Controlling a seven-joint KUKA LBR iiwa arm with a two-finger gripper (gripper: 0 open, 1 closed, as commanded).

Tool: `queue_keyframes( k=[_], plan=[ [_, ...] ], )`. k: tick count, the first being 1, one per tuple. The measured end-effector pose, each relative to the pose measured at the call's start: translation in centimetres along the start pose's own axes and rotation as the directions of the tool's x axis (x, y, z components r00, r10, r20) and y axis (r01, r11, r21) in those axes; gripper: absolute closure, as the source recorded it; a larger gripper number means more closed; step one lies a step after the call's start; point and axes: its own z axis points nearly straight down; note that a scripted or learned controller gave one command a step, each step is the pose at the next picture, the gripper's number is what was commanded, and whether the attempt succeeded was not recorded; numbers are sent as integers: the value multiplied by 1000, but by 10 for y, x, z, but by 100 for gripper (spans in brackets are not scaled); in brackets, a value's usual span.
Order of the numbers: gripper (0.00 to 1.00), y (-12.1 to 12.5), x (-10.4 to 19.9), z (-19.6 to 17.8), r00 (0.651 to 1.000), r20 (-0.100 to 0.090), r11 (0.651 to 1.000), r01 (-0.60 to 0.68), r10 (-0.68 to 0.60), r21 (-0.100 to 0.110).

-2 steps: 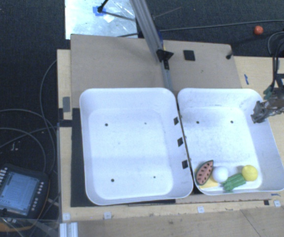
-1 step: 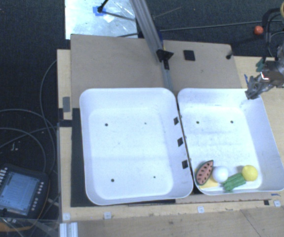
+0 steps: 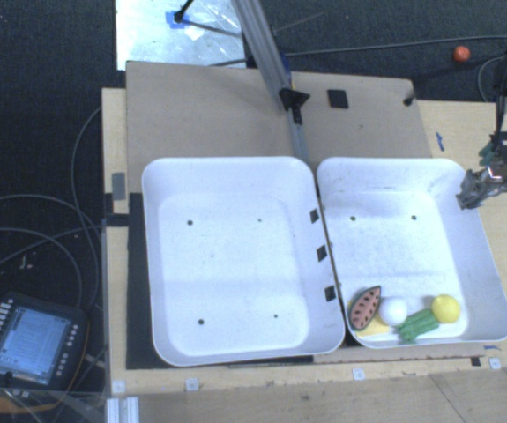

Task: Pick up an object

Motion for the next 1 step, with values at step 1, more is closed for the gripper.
queue_keyframes(
  k=[1],
  plan=[
    [100, 60, 11, -18, 1000, 0, 1000, 6, -6, -4]
  ],
)
